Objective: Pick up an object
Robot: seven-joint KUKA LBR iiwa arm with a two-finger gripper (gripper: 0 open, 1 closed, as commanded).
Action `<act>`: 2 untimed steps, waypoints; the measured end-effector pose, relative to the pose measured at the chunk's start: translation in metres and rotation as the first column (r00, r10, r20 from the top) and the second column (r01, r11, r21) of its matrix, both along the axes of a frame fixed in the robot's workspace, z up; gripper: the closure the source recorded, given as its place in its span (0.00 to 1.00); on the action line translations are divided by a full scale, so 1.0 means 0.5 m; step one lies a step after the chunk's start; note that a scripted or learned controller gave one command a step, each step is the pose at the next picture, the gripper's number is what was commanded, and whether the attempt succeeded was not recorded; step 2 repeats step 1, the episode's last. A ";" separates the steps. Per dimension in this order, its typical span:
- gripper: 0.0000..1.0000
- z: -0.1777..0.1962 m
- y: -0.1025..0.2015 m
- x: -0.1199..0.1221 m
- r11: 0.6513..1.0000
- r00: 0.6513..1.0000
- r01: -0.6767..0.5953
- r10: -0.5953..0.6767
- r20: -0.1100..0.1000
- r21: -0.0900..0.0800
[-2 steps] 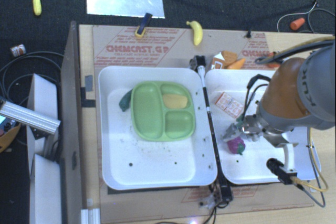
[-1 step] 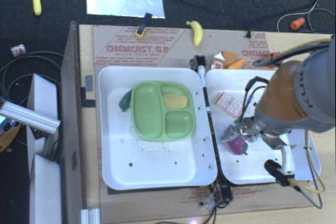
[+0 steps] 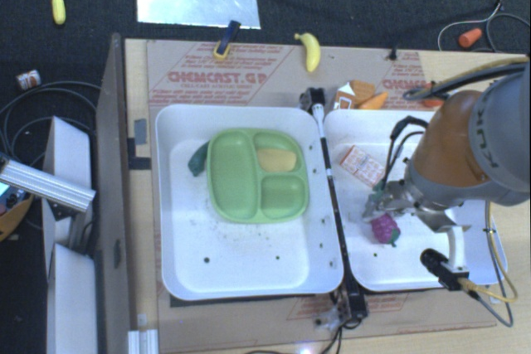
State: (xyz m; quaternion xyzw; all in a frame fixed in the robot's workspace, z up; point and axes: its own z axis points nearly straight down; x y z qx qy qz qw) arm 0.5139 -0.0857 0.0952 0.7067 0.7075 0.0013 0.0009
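Down low over the shallow white right bin [image 3: 365, 273], metal two-finger gripper [image 3: 382, 207] of the grey arm with orange band [image 3: 452, 149], just above and touching a small purple lumpy toy with green tip [image 3: 385, 229]. Fingers hidden; couldn't tell spread or pinched. In the shallow white left bin [image 3: 241, 273]: green divided plastic tray [image 3: 253, 178].

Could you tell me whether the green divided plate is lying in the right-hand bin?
No, the green divided plate lies in the left bin, beside a dark green item.
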 end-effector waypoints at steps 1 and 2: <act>1.00 0.190 0.141 0.066 1.000 1.000 -0.011 0.011 0.009 0.002; 1.00 0.190 0.141 0.066 1.000 1.000 -0.011 0.011 0.009 0.002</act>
